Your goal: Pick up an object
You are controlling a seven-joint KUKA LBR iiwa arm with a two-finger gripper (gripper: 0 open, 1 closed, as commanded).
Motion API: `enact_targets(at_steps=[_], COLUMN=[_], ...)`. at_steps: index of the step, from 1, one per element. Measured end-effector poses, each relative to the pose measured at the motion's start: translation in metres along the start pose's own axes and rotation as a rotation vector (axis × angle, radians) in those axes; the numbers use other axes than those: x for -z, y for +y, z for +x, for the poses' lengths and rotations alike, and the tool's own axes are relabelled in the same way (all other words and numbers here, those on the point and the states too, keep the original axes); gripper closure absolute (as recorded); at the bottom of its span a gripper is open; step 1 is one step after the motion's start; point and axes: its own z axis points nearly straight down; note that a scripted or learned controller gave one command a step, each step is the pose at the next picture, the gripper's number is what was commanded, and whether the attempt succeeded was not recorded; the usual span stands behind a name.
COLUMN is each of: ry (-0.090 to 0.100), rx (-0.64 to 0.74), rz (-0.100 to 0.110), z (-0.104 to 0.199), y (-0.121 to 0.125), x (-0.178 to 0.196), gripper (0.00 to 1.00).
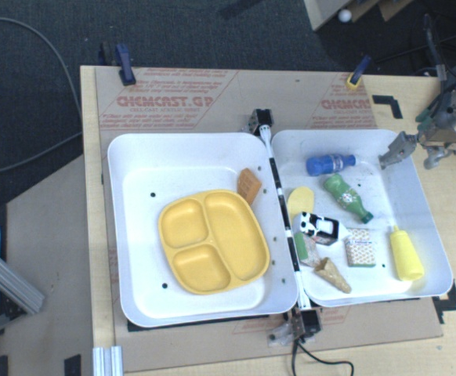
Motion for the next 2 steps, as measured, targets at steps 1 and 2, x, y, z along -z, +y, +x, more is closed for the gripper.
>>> enact_targets(at_steps=[1,2], ry=[0.000,0.002], rx=[0.000,-0.007], rz=[-0.003,0.028], z=[0.087,0.097], y=[0.016,0.069], x=[-0.157,-0.159], gripper=[0.00,0.00])
